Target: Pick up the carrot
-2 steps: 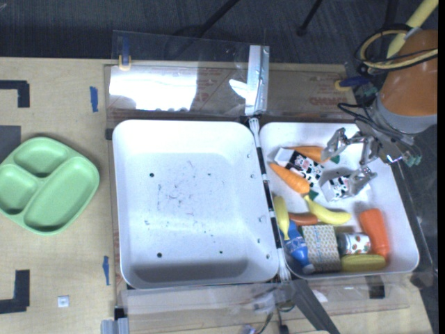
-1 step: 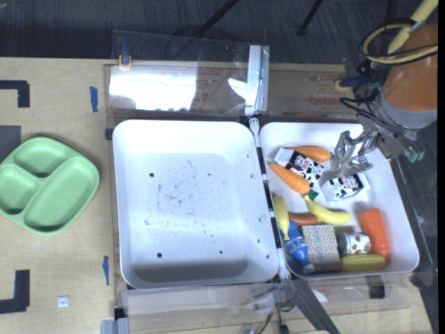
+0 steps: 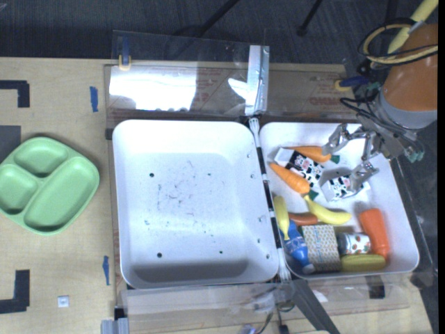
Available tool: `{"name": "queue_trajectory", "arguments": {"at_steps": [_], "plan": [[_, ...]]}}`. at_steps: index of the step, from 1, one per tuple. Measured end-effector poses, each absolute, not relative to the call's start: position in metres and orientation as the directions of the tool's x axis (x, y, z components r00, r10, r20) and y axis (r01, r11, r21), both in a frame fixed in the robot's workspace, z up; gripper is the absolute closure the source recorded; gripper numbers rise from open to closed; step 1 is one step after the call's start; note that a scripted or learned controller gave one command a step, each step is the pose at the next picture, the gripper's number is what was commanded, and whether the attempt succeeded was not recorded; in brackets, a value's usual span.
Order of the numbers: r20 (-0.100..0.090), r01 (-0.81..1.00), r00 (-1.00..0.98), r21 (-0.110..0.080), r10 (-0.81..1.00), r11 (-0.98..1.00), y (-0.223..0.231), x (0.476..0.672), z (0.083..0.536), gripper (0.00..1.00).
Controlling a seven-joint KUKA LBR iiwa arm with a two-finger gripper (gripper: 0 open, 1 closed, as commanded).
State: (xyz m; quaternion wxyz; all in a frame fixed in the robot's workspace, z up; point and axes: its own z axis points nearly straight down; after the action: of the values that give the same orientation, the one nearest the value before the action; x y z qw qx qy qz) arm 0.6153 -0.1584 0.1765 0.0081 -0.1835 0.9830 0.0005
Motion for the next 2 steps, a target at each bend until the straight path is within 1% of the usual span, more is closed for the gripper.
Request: {"name": "queue_trajectory", "arguments": {"at_steps": [1, 2], "plan": [[-0.01, -0.49, -0.871, -0.004, -0.49, 0.871, -0.1706, 0.6646, 0.1287, 0.0], [-0.01, -0.605, -0.796, -0.005, -0.605, 0.796, -0.1662, 0.6692, 0.1343, 0.0]]}}
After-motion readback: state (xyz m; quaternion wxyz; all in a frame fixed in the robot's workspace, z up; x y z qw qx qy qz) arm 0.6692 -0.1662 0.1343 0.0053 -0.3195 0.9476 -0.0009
